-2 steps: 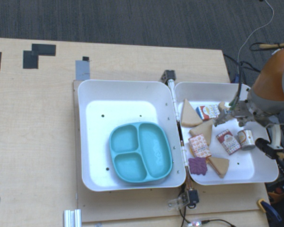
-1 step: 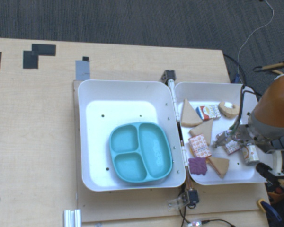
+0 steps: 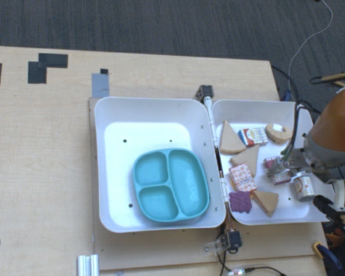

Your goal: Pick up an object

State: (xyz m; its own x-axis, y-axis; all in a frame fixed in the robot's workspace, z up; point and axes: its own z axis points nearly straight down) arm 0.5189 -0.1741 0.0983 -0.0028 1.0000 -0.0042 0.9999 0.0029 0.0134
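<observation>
The right bin holds several small food items. A tan bread wedge, a red, white and blue packet and a bagel lie along its far side. Lower down are another tan wedge, a pink speckled wafer, a purple lump and a brown wedge. My gripper hangs low over the bin's right-centre, at a small dark red item. A silver can lies just right of it, under the wrist.
The left bin holds a blue three-compartment plate. A clamp sits at the far end of the wall between the bins. Cables and clips lie at the bench's front edge.
</observation>
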